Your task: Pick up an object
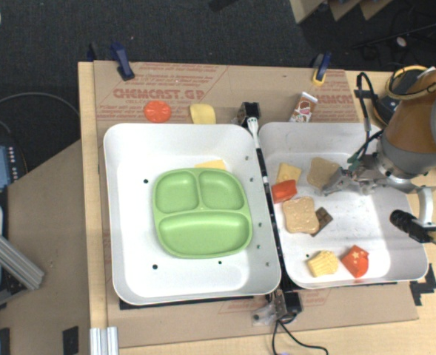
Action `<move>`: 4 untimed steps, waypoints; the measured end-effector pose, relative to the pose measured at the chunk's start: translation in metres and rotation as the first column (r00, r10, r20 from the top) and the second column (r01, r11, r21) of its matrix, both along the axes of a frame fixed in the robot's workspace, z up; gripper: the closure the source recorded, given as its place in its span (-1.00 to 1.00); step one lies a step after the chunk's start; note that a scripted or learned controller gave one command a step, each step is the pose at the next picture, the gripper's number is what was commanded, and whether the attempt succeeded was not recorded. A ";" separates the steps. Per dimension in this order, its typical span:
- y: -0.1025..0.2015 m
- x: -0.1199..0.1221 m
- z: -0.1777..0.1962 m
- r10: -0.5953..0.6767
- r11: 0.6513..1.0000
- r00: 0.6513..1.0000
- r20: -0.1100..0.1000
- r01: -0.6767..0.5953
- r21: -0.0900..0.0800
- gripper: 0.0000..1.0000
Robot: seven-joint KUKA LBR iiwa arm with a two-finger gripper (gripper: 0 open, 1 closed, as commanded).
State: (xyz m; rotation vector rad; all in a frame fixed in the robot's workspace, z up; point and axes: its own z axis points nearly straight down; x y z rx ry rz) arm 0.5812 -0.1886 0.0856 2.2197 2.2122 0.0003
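In the right bin point(403, 272) lie small toy-food pieces: a tan slice of toast point(300, 215) with a rough face, a dark brown chip point(323, 217) touching its right edge, a red block point(283, 191), a pale yellow wedge point(289, 173), a beige slab point(323, 173), a ridged yellow cracker point(322, 263) and a glossy red strawberry shape point(355, 261). The claw point(336, 183) hangs low just right of the beige slab; how far it is open I cannot tell, and nothing is seen in it. The left bin point(121, 198) holds a smooth green divided plate point(201, 213) over a yellow piece point(211, 165). On the cardboard-topped bench point(92, 124) sit an orange disc point(157, 111) and a yellow lump point(202, 113).
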 end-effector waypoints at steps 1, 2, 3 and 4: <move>0.058 0.090 0.000 0.011 1.000 1.000 0.004 -0.011 0.005 -1.00; 0.055 -0.004 -0.001 0.000 1.000 1.000 -0.013 0.000 0.007 -1.00; 0.040 -0.068 -0.001 -0.001 1.000 1.000 -0.012 0.001 0.008 -1.00; 0.041 -0.064 0.009 0.001 1.000 1.000 -0.004 -0.001 0.005 1.00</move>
